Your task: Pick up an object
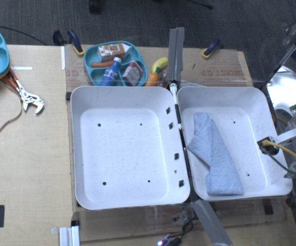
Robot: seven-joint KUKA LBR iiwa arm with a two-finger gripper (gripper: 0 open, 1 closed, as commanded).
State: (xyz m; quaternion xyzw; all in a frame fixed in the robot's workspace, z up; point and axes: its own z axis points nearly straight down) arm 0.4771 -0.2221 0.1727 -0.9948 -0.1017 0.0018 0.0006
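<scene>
Blue-grey cloth lies folded in the right bin, running from its upper left towards the lower middle, with bare floor around it. We see the left bin just beside it, touching along the divider. Behind the bins sits a teal tray of small items, with a banana near it. A wrench rests on the bench at left. We cannot tell how the gripper stands.
</scene>
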